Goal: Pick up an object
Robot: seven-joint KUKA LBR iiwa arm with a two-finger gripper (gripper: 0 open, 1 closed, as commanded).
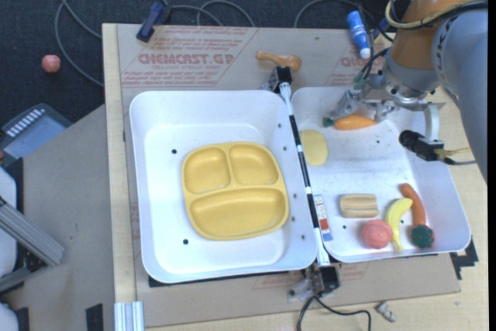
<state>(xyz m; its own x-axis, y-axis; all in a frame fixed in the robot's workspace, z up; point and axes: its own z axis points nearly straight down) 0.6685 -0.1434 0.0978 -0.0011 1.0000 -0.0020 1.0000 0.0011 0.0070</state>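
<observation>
My gripper (364, 106) hangs over the far left corner of the right bin (446, 190), directly over a small orange carrot-shaped toy with a green tip (353, 122). The toy lies at the gripper's lower end, and whether they touch is unclear. Also in the right bin are a pale yellow disc (314, 146), a tan bread piece (358, 205), a pink ball (376, 234), a banana (397, 217), an orange carrot (414, 201) and a green piece (422, 236).
The left bin (155, 167) holds a yellow divided plate (232, 190). A black divider rail (298, 159) runs between the bins. On the board behind lie a tan object (279, 60), a blue bottle (358, 31) and a blue clip (151, 21). Cables trail behind the bench.
</observation>
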